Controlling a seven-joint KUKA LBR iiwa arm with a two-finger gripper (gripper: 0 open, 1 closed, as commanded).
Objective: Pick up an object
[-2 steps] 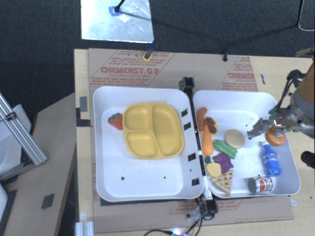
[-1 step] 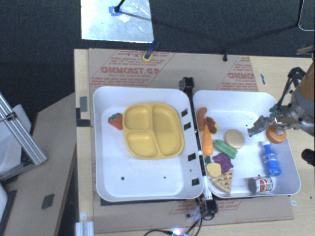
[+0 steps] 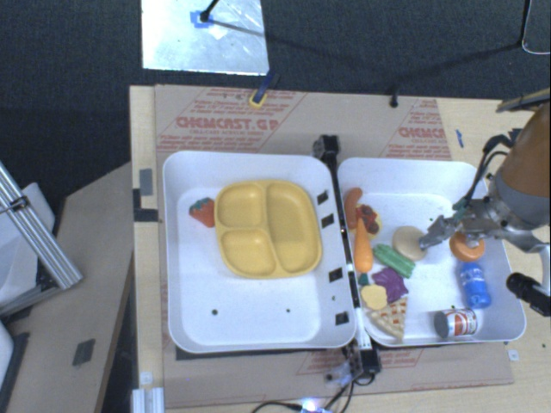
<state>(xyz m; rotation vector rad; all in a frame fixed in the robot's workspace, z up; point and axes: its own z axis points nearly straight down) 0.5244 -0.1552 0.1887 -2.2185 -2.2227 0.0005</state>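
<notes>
From above and at a slant, I look down on a surface (image 3: 284, 114) covered with printed cardboard and carrying two shallow white bins side by side. My left bin (image 3: 185, 317) holds a yellow divided plate (image 3: 265, 229) with three compartments near its middle, and a small red strawberry toy (image 3: 203, 212) lies just beside the plate's left edge. My right bin (image 3: 413, 183) holds a scatter of toy food and containers. Along its left wall I see a red sausage-like piece (image 3: 352, 206), a dark red and yellow piece (image 3: 369, 219) and an orange carrot (image 3: 363, 249). Near the middle lie a pale round piece (image 3: 408, 242), a green piece (image 3: 393, 259), a purple piece (image 3: 390, 283), a small yellow piece (image 3: 374, 297) and a pizza slice (image 3: 389, 319) at the near edge. Toward the right sit an orange round object (image 3: 467, 248), a blue bottle (image 3: 474, 285) lying down, and a small can (image 3: 455, 323) on its side. My arm (image 3: 527, 179) reaches in from the right, and its hand (image 3: 443, 228) hovers low over the right bin, between the pale round piece and the orange round object. I cannot tell how far the hand is open, and I see nothing clearly caught in it.
</notes>
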